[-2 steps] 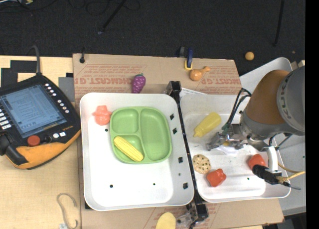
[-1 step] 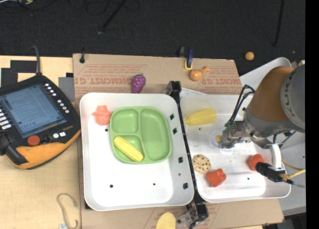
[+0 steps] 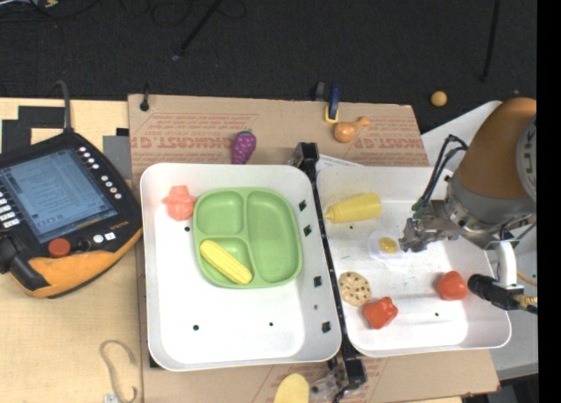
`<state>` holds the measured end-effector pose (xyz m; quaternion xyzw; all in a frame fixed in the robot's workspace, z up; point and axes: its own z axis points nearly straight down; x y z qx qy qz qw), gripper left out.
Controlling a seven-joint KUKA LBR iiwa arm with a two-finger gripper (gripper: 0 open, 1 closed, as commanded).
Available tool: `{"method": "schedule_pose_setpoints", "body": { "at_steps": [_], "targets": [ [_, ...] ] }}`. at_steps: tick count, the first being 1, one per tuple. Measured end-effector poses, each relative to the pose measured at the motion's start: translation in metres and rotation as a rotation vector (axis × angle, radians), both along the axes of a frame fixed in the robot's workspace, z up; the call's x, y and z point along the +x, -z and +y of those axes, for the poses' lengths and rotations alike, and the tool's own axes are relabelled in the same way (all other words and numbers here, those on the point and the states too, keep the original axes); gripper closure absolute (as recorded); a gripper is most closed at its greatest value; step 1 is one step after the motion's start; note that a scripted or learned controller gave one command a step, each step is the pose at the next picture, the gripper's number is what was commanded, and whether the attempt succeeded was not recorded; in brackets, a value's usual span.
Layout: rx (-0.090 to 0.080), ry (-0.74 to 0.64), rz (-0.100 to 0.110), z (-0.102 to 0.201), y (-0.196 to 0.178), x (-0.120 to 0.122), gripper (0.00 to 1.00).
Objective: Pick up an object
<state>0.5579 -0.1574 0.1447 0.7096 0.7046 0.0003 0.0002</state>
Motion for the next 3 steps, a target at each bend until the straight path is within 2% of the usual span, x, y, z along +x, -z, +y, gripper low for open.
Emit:
{"method": "schedule_pose_setpoints", "body": {
  "at_steps": [2, 3],
  "targets": [
    [0.0, -0.006, -0.002, -0.007, -0.085, 0.001, 1.0],
    [0.003, -0.01, 0.005, 0.044, -0.073, -0.005, 1.0]
  ]
}}
